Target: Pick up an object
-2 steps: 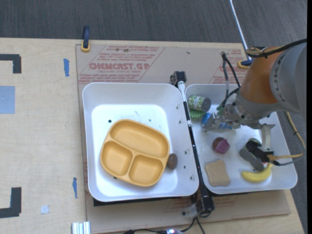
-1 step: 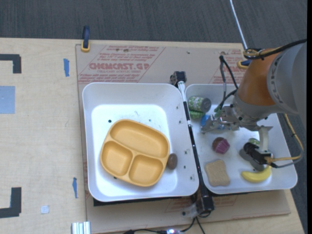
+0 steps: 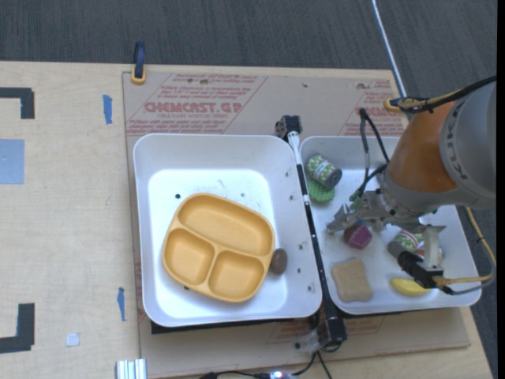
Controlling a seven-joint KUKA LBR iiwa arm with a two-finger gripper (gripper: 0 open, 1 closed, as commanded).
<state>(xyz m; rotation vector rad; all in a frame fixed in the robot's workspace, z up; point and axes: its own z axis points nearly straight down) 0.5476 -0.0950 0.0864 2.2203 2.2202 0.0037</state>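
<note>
Beneath the gripper (image 3: pixel 357 215), fingers' state unclear, a small magenta object (image 3: pixel 359 236), perhaps a cup.

A robotics laboratory test station, seen from above. A pale wooden bench (image 3: pixel 63 235) carries black and blue tape marks and a clear sheet (image 3: pixel 205 101) with red printed lettering, held by an orange clamp (image 3: pixel 139 63). Two shallow white bins (image 3: pixel 150 212) sit side by side, joined by a black bar (image 3: pixel 304 204). A grey industrial arm (image 3: pixel 473 148) with an orange band and exposed cables reaches over the right bin. Dark carpet (image 3: pixel 237 14) covers the floor beyond the bench.
</note>
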